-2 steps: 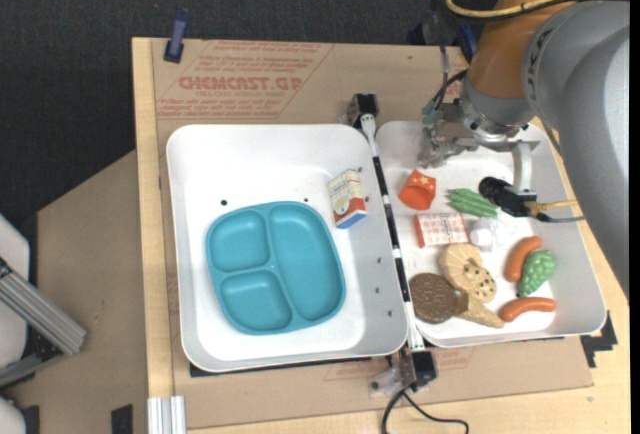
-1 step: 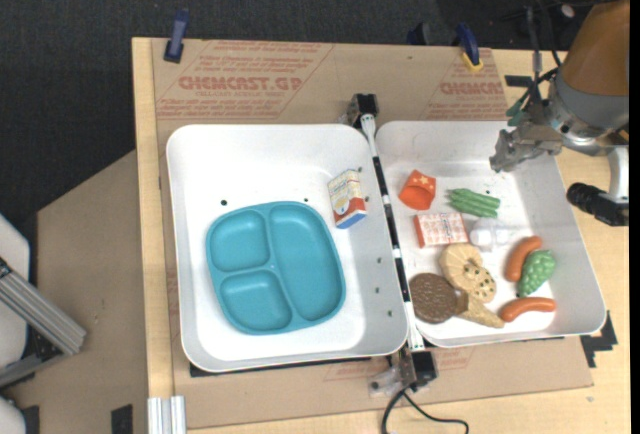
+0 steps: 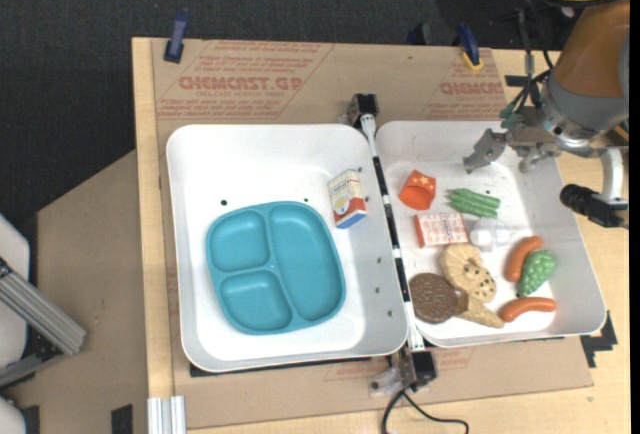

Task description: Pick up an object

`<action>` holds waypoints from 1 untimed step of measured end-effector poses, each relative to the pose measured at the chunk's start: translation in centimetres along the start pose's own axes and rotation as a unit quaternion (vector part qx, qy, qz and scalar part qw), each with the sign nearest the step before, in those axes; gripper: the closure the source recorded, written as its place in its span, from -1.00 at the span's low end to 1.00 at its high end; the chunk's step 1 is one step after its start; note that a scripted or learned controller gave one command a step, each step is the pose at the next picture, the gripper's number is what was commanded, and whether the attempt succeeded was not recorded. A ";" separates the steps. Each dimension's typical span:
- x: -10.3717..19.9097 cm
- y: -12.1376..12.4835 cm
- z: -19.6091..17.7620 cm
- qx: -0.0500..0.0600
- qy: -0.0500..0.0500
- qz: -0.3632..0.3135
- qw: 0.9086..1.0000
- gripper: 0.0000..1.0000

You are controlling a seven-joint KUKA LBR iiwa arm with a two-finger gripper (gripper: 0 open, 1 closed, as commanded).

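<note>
In the camera view the pincer (image 3: pixel 497 148) hangs spread and holding nothing over the far part of the right bin (image 3: pixel 575 307). Just near it lie green beans (image 3: pixel 473 202), probably light, stiff plastic; take them across the narrow middle.

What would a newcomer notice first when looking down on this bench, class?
The eye lands first on the teal divided plate, which fills much of the left bin, with a small toy carton just beyond its far right corner. Next comes the heap of toy food in the right bin, such as the green beans and cookie. The gripper hangs over that bin's far edge.
</note>
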State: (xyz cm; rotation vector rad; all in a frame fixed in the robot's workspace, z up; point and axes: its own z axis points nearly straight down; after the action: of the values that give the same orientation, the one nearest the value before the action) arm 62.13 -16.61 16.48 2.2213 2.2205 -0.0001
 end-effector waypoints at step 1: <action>1.5 -2.4 8.2 0.000 0.000 0.000 1.000 -1.00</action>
State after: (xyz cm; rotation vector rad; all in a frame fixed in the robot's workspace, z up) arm 59.76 -15.14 8.25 2.2207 2.2198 -0.0002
